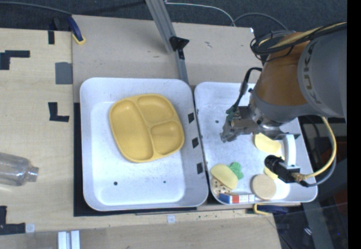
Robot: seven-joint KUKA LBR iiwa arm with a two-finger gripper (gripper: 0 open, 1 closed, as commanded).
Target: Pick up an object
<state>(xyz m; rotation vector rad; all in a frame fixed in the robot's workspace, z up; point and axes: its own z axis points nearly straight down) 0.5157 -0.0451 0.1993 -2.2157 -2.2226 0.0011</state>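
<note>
You were looking down on a pale wooden table (pixel 34 129) marked with short strips of black tape, with dark carpet beyond its far edge. Two shallow white bins sat side by side on it. The left bin (pixel 96 186) held a yellow divided plate (pixel 146 127), lying flat toward its far half. The right bin (pixel 211 101) held the small things, gathered at its near end: a yellow oval piece (pixel 223 174) touching a small green piece (pixel 236 170), a tan round disc (pixel 263 186), a yellow piece (pixel 266 142) just beside the arm, and a flat red, white and blue item (pixel 234 199) against the near wall. The gripper (pixel 232 129) hung over the middle of the right bin with nothing visibly between its fingers; you could not tell whether it was open or closed. A clear plastic bottle (pixel 17 169) lay on its side at the table's left edge. A grey metal rail (pixel 155 3) slanted in from the far side, and thin cables (pixel 225 14) trailed over the carpet.
</note>
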